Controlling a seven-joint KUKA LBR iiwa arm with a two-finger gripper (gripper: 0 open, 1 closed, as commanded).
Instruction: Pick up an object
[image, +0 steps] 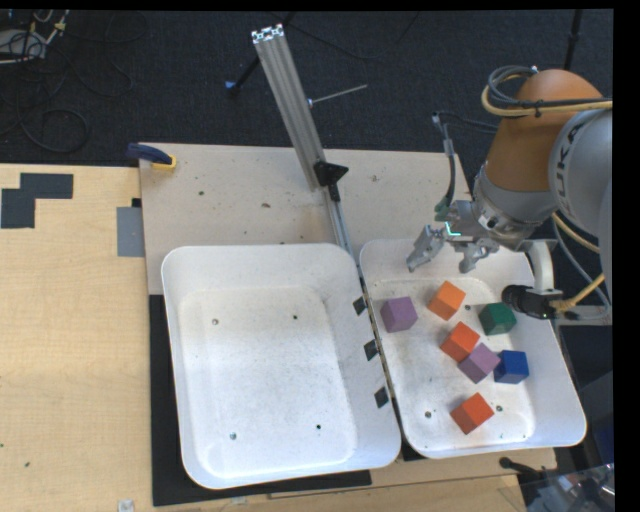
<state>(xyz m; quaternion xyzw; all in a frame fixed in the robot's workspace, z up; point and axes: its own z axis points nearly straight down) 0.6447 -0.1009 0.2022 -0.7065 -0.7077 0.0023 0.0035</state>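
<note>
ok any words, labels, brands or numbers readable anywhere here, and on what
None can be read.
The checkered tag topping the slanted aluminium bar carries a pattern, not letters.
The blocks, such as the blue block, have plain faces, and so do the right bin and the gripper.

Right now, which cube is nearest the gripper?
The orange cube, just below the gripper. The purple cube sits farther left.
</note>
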